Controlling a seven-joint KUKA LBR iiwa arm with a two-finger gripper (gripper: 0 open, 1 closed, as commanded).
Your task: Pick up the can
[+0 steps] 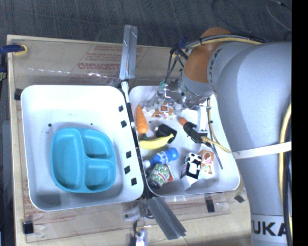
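Camera view — can (160,174) at near bin edge, well apart from pincer (167,97).

One fixed camera looks down at a slant on both bins (72,94) from above.

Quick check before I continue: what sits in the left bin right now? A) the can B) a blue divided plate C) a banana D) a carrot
B: the left bin holds the blue divided plate, while the can, banana and carrot all lie in the right bin.
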